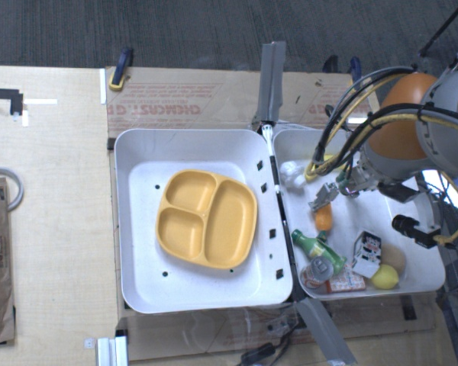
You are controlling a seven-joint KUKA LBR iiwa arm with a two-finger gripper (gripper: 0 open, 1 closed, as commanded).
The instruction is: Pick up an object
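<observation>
I see the claw [326, 195] low in the right bin [420, 284], just above and touching an orange object [323, 219], though I cannot tell its state, with a green bottle [317, 248] and lemon [385, 277] lying nearer.

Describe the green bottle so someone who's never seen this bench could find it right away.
Look in the right-hand white bin, toward its near left corner. The green bottle lies on its side there, below a small orange object. It is the one green thing in that bin.
</observation>
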